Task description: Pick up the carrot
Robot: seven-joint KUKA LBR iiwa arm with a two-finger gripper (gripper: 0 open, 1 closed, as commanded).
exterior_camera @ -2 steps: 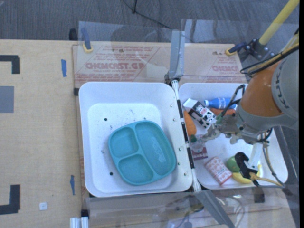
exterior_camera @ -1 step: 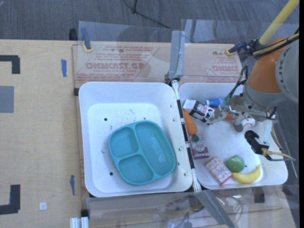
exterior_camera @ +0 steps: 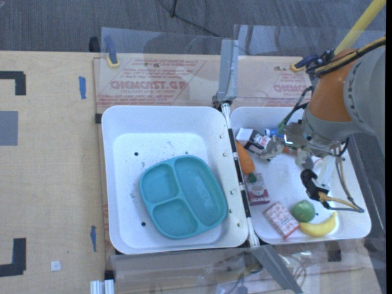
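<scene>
The orange carrot point(exterior_camera: 245, 160) lies in the right bin point(exterior_camera: 355, 222), close against its left wall and pointing toward the back. My gripper point(exterior_camera: 273, 146) is low in the back half of that bin, just right of the carrot and beside a white, red and black packet point(exterior_camera: 257, 141). The grey arm with its orange band point(exterior_camera: 331, 100) comes in from the right above it. From this angle the wrist hides the gripper's tips, and nothing can be seen held.
The right bin also holds a small wrapped packet point(exterior_camera: 256, 186), a red box point(exterior_camera: 280, 219), a green lime point(exterior_camera: 302, 211) and a yellow banana point(exterior_camera: 321, 226). A teal divided plate point(exterior_camera: 182, 196) lies in the left bin point(exterior_camera: 122, 133). Black cables point(exterior_camera: 313, 187) hang from the wrist.
</scene>
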